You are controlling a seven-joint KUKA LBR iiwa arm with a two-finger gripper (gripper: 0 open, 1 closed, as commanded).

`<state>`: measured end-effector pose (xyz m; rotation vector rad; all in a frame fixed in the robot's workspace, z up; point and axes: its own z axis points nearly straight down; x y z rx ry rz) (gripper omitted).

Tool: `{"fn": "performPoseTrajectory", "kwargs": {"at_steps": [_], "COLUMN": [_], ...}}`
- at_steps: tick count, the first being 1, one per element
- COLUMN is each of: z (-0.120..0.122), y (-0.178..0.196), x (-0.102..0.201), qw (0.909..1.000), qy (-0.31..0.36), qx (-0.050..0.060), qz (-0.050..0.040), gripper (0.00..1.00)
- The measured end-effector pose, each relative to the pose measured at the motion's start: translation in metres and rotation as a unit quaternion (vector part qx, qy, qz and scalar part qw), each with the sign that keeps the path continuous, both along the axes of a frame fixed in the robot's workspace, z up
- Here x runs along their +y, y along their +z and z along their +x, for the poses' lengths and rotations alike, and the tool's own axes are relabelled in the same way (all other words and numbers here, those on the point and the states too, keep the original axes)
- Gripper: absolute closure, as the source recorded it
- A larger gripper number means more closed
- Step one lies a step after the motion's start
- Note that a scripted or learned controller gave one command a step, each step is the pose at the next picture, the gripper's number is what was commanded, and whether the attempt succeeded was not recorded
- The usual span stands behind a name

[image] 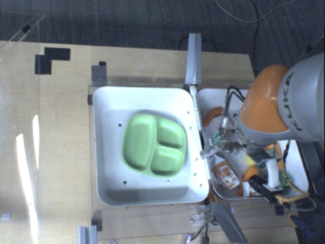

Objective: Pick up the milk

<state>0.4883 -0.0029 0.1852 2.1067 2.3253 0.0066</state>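
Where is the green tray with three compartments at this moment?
In the camera view, the green tray lies in the middle of the left white bin, left of the metal divider and the arm.

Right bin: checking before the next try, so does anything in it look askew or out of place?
Yes. A brown-and-white carton lies flat and tilted in the right bin, crowded among jumbled items under the arm. No spill shows.

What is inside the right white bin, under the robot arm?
In the right bin lie a brown-and-white carton, an orange item and a reddish item. The arm covers the rest, so nothing more can be named.
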Motion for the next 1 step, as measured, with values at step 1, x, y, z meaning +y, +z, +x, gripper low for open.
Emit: {"fn": "performPoseTrajectory", "kwargs": {"at_steps": [1], "z": [-0.0005], "y": [-0.0289], "x": [-0.0842], "qw": [0.9994], "qy": [-0.034], "qx": [0.001], "qz": [-0.0003], "gripper": [0.0]}}
